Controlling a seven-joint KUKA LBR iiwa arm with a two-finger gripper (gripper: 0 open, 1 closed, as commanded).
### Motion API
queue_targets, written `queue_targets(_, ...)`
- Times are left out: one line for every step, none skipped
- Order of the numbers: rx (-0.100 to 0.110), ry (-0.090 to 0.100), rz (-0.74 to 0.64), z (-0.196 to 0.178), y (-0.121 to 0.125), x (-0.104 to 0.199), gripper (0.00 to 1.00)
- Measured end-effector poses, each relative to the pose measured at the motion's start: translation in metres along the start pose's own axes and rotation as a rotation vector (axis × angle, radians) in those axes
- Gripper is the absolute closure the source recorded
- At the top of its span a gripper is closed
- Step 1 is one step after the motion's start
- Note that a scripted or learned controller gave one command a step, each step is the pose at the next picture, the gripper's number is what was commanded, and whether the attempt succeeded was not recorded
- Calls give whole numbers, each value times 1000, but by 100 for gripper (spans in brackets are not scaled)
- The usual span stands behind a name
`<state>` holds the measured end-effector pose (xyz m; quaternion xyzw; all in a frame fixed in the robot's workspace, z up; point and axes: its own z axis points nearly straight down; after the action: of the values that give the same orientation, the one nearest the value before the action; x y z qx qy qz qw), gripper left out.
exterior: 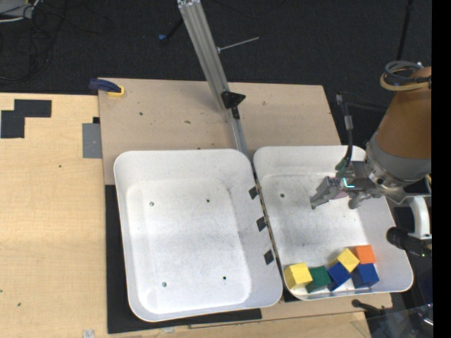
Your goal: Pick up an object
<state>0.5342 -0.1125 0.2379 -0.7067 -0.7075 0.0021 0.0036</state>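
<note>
Blocks clustered at the right bin's near edge

Yellow block [298,274], green block [318,279] and blue blocks [352,276] were seen in the right bin [310,167]; the jaws [337,196] were held spread, empty, above.

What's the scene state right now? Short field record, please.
arm: reaches in from the right, over the right bin
claw: above the right bin's middle, apart from the blocks
blocks: six clustered in the right bin's near corner: yellow block, green block, second yellow block, blue block, orange block, second blue block
left bin: white, beside the right bin
</note>
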Motion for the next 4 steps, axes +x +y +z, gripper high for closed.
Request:
queue_targets(-5,-1,5,-2,1,-2,0)
queue_targets(2,0,2,57,-2,-10,0)
queue_targets(1,0,3,101,-1,-8,0)
queue_targets(-7,-1,3,147,0,-7,0)
